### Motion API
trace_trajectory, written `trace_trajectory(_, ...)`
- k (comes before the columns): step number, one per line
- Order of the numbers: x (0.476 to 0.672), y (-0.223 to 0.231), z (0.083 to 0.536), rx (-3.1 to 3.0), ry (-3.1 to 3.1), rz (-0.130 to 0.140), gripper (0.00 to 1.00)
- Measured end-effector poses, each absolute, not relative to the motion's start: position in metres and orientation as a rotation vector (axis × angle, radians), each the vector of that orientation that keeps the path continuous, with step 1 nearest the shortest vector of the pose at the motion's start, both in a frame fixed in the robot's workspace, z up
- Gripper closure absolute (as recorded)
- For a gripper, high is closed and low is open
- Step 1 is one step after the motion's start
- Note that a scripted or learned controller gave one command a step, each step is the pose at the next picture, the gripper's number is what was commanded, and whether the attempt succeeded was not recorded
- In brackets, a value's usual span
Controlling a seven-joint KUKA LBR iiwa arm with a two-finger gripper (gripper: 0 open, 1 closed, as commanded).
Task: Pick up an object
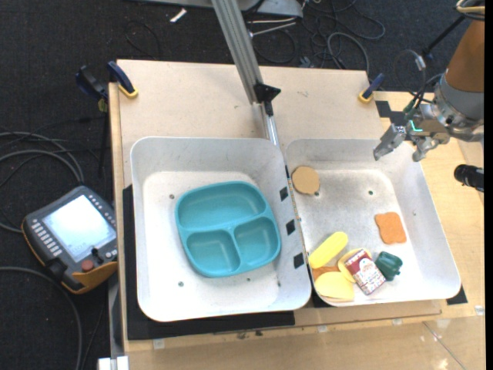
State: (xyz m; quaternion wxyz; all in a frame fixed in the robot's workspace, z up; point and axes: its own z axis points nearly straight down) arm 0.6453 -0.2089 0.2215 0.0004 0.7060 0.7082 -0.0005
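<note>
- Camera view looks down on a desk (200, 99) with two white bins side by side.
- On the left sits the left bin (154, 168). It holds a blue-green plate (227, 227) with three parts.
- Next to it, the right bin (354, 183) holds the small things to pick up.
- A round tan cookie (306, 180) lies near the top left of the right bin, well apart from the other things.
- Over by the right wall of that bin lies an orange piece (390, 227).
- A yellow banana shape (329, 247) lies near the bottom of the right bin.
- Just below it, at the bottom edge, lies a flat yellow piece (334, 286).
- A small red and white box (363, 271) lies just beside the yellow things.
- Touching the right side of the box is a dark green thing (389, 264).
- At the far right, the grey and orange arm (466, 75) comes in.
- Its gripper (406, 146) hangs over the top right corner of the right bin, well apart from the things.
- The fingers (387, 142) are spread apart, and nothing is between them.
- Off the desk, on the dark floor at the left, lies a hand controller with a screen (73, 237).
</note>
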Motion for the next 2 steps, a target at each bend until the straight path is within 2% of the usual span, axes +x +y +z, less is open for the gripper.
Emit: trace_trajectory(2,0.637,-0.203,0.095,2.224,2.226,-0.006,0.00)
